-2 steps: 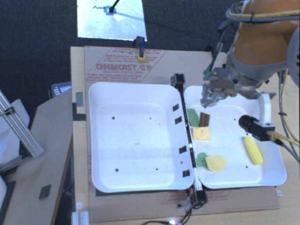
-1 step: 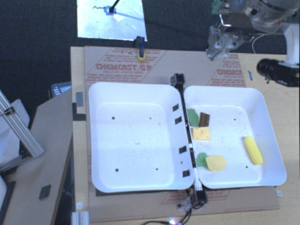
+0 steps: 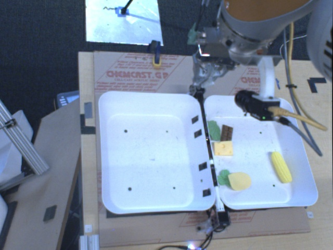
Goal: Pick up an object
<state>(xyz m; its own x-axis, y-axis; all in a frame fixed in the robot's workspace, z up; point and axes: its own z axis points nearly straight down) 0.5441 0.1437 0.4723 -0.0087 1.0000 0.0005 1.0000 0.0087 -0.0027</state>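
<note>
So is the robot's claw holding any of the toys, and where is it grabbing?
Cannot tell for sure: the two-finger gripper sits above the bins' top edge, with nothing visible between its tips. The yellow plastic corn cob lies in the right bin.

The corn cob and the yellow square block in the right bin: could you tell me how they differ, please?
The corn cob is long and rounded; the yellow square block is flat and square. The cob lies alone toward the bin's right side; the block touches a brown piece near the divider. Both are yellow and lie in the right bin.
</note>
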